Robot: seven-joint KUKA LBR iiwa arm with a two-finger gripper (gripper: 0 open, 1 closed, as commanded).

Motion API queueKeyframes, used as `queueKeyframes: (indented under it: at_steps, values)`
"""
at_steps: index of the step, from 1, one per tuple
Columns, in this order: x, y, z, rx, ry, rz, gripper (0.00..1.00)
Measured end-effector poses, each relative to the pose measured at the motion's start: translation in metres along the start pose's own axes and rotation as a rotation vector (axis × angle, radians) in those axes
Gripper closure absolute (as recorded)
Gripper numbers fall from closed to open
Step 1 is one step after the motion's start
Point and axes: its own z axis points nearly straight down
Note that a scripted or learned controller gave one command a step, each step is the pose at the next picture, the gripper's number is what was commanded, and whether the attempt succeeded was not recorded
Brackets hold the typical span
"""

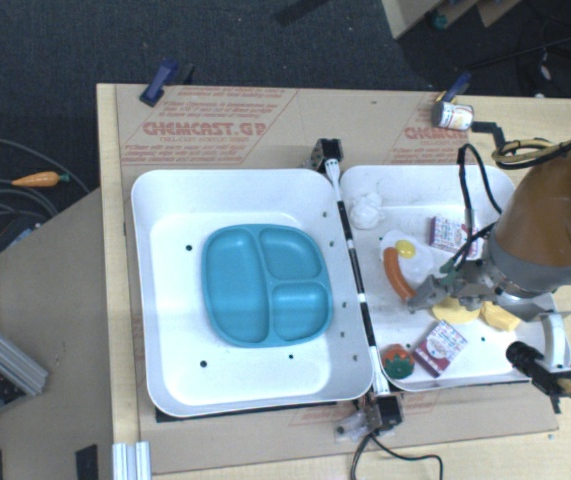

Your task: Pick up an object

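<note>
My gripper [439, 290] hangs low over the middle of the right bin [485, 182], reaching in from the right on the grey arm. It sits just right of an orange sausage [398, 274] and directly above a yellow cheese piece [451, 312]. A second yellow piece [498, 317] lies by the wrist. Also in this bin are a fried egg toy [401, 249], a pink packet [446, 233], a white lump [367, 209], a red and white packet [440, 347] and a red and green fruit [397, 362]. Nothing visibly rests in the gripper.
The left bin [165, 218] holds a blue divided plate [265, 284]. A black divider rail [350, 258] runs between the two bins. The arm's orange band [550, 208] covers the right bin's right side. An orange carrot [37, 180] lies off the bench at the far left.
</note>
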Motion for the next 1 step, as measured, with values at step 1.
queueKeyframes:
  at_steps: [1]
  values:
    - [0.0096, 0.0807, 0.0293, 0.003, 0.001, -0.003, 0.0]
